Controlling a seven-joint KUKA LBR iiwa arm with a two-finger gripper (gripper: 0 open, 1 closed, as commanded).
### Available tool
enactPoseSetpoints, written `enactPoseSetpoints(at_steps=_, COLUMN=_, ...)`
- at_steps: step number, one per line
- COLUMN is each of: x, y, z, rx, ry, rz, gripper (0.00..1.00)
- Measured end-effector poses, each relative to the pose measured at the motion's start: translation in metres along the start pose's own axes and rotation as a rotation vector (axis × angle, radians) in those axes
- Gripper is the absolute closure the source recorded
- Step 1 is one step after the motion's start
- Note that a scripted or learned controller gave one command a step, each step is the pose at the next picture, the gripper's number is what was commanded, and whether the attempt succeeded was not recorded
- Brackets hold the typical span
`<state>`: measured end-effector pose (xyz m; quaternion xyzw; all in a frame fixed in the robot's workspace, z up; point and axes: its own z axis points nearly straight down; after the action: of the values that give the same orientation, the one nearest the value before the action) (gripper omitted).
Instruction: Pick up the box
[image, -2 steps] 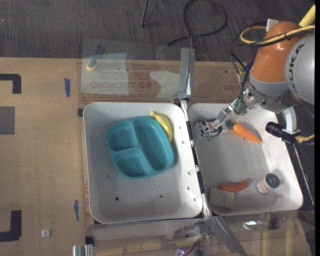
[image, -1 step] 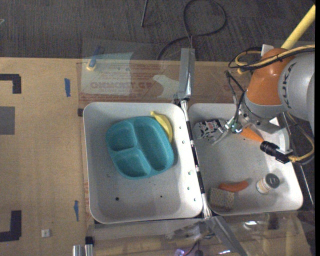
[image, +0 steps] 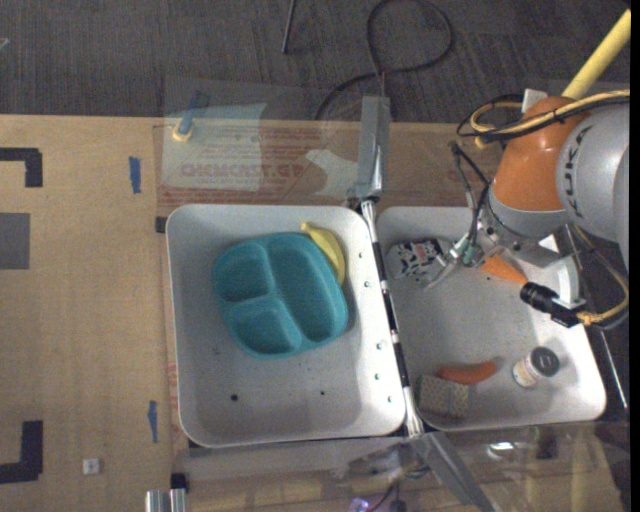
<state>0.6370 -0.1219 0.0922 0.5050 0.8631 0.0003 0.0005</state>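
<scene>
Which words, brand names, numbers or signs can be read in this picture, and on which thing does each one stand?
"KUKA": dark letters on the grey arm, cut by the picture edge, read only partly.
Red print on the clear plastic sheet behind the left bin: too blurred to read.
Dark pattern on the small box in the right bin, near the claw: too small to read.

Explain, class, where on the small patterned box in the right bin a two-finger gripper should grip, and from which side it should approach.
Judging from the view, come from above and close across the box's shorter sides. It lies flat in the right bin's far-left corner, so the bin walls likely block a sideways approach on two sides. The gripper is beside the box's open right end, so only a short move seems needed.
</scene>
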Motion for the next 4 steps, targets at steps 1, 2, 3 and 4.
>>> enactPoseSetpoints(at_steps=1, x=0.0, y=0.0, z=0.0, rx=0.0, ry=0.0, rz=0.0, gripper=0.0)
enactPoseSetpoints(at_steps=2, x=0.0, y=0.0, z=0.0, rx=0.0, ry=0.0, rz=0.0, gripper=0.0)
enactPoseSetpoints(at_steps=3, x=0.0, y=0.0, z=0.0, rx=0.0, ry=0.0, rz=0.0, gripper=0.0)
enactPoseSetpoints(at_steps=4, x=0.002, y=0.015, z=-0.003, rx=0.018, ry=0.001, rz=0.243, gripper=0.0)
